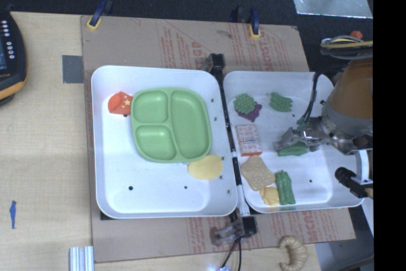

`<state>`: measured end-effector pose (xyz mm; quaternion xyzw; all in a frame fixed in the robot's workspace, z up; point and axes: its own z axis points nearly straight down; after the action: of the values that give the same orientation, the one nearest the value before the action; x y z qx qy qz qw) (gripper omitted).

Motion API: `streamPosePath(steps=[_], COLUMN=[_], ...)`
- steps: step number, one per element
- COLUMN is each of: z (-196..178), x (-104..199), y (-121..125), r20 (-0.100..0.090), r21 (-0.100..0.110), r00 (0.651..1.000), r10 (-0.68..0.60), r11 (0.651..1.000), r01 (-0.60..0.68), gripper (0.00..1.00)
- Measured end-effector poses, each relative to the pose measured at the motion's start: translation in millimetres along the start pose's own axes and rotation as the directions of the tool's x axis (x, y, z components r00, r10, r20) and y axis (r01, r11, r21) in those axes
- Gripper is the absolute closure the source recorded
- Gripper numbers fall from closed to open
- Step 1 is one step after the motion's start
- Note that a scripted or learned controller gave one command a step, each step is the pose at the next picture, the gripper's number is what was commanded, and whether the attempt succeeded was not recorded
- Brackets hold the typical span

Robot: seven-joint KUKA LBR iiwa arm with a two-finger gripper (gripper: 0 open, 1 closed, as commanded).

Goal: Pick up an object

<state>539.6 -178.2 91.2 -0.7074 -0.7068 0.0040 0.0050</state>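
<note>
A single fixed camera sits high above the counter (44, 155), looking down at a slight slant. It stands far enough back to take in both bins, left (114, 193) and right (317, 197), whole; the arm (352, 98) enters at the right edge.

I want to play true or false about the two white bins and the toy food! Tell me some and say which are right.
1. The green divided plate lies in the left bin. True.
2. The red toy sits on the plate. False: it lies beside the plate, at its upper left.
3. The gripper is over the right bin. True.
4. The yellow piece is in the right bin. False: it is in the left bin, by the plate's lower edge.
</note>
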Motion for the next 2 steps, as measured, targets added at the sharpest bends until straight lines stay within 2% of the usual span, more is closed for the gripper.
streamPosePath(steps=[1, 2], z=[-12, -6], x=[1, 43], y=[6, 60], r20=[0.002, 0.002], r21=[-0.008, -0.013], r00=[1.0, 1.0], r10=[-0.007, -0.012], r11=[1.0, 1.0], r01=[0.007, 0.012], gripper=[1.0, 1.0])
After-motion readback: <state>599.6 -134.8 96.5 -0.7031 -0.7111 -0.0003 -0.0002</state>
